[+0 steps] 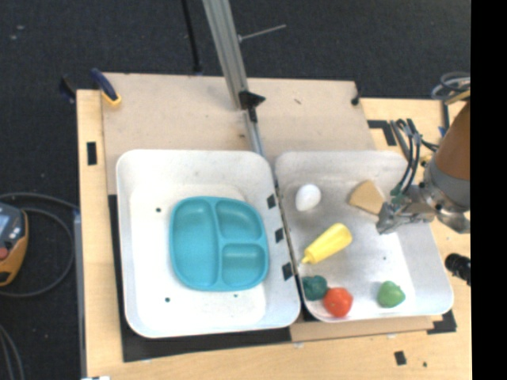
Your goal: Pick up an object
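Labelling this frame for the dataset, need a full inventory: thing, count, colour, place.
bins: 2, white, side by side on the bench
divided plate: 1, teal, left bin
ball: 1, white, right bin, far left
wedge: 1, tan, right bin, far side
bottle: 1, yellow, right bin, middle
dark green item: 1, near edge, beside red one
red item: 1, near edge
green item: 1, near right
gripper: 1, grey, over right bin beside wedge

My bench carries two white bins side by side (rims touching): the left bin toward its left edge, the right bin toward its right edge.
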Action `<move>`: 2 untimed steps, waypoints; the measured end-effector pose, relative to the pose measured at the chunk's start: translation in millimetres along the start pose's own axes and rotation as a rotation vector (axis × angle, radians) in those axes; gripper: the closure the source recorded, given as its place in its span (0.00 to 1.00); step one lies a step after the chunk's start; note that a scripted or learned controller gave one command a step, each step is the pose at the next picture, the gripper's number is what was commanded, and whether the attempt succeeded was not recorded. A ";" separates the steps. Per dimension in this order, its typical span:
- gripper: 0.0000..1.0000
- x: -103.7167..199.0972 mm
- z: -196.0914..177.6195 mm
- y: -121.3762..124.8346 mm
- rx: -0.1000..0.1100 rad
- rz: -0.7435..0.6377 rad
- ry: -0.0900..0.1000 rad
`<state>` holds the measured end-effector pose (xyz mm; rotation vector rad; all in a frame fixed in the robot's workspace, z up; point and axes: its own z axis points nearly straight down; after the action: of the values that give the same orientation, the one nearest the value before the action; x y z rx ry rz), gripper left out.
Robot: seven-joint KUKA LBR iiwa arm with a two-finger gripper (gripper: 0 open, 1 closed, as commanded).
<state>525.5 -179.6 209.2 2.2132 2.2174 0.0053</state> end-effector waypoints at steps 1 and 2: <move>1.00 -8.8 -53.8 -5.9 0.000 0.001 0.000; 1.00 -10.4 -78.2 -4.3 0.003 -0.001 0.001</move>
<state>520.5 -189.8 287.3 2.2142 2.2208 0.0031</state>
